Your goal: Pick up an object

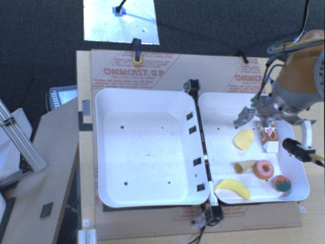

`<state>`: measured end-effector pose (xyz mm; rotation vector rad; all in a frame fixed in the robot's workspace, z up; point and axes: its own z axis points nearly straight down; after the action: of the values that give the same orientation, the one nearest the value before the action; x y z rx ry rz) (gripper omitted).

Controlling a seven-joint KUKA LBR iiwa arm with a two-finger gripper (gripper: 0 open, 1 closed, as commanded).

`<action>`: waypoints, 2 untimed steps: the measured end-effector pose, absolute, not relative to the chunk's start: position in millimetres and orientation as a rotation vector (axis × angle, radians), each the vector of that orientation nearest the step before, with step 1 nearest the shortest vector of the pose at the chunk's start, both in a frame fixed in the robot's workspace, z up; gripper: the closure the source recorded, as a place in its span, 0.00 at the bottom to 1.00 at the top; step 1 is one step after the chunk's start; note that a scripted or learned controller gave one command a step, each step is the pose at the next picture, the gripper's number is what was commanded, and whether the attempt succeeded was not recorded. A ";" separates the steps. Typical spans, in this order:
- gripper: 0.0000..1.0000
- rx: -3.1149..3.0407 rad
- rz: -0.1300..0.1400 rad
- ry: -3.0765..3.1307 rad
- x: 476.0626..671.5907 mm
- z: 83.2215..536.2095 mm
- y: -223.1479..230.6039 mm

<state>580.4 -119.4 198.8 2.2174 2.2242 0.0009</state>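
The right bin (218, 111) holds several toy foods. A pale yellow chip (244, 139) lies in the middle. A small red and white carton (268, 136) stands just right of it. Nearer the front are an ice cream cone (245, 165), a pink donut (263, 169), a banana (233, 188) and a red and green fruit (283, 183). My gripper (257, 116) hangs low over the back of this bin, just above the carton and behind the chip. The wrist hides the carton's top.
The left bin (147, 151) lies beside the right one, with a black clipped divider (199, 136) between them. A black part of the arm (297, 149) juts over the right bin's right rim. Cardboard (152, 72) lies under both bins.
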 end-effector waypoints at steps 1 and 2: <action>0.00 2.211 0.000 2.229 630.5 79.1 -123.0; 0.00 2.209 0.008 2.225 671.6 110.6 -104.0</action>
<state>671.6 -104.0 110.6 2.2087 2.2254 0.0084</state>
